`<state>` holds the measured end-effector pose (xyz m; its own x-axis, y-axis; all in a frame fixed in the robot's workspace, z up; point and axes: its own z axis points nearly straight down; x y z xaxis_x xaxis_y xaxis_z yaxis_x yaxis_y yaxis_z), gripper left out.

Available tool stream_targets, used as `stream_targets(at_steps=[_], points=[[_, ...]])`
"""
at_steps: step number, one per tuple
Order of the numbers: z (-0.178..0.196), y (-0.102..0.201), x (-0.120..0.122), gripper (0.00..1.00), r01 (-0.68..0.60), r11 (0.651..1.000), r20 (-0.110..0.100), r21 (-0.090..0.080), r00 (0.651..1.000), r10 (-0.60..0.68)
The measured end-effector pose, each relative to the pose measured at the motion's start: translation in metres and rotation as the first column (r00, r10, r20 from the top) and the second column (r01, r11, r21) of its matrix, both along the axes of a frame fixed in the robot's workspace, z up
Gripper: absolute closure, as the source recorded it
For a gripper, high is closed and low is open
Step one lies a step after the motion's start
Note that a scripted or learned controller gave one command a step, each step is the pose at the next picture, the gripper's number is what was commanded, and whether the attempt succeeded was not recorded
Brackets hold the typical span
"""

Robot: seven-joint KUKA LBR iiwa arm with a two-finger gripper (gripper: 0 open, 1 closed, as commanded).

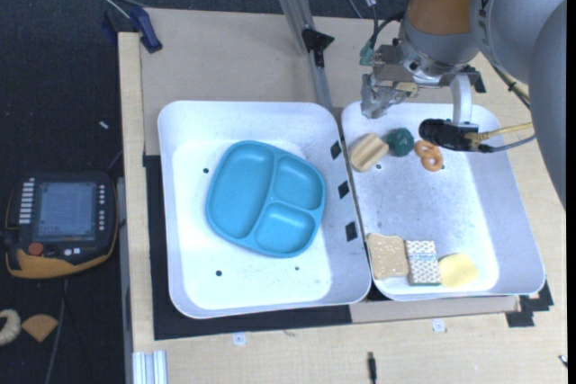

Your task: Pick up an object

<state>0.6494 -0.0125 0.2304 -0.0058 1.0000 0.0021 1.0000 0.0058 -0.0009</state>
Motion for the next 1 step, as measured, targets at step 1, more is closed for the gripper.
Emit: stream_targets(at_steps=[1], points=[[0.0066, 0.0487, 0.0033, 1.0, 0.0, 1.0, 0.003, 0.001, 1.0, 0.0]])
